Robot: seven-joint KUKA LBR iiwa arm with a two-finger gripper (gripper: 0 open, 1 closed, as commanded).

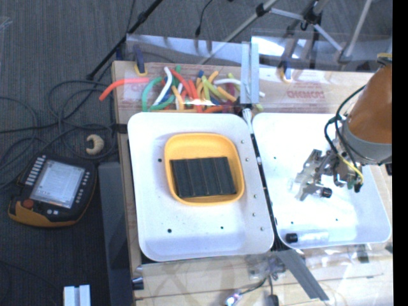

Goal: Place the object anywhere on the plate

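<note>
Arm [375,116] reaches in from right, wrist bent down leftward

We cannot tell whether the pincer [310,182] is open or closed; it is small and blurred. The arm [376,116] is cut off by the right edge.

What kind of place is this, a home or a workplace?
Probably a robotics lab: an arm works over two white bins, a teach pendant lies on the floor, and tripod stands rise behind the bench.
</note>
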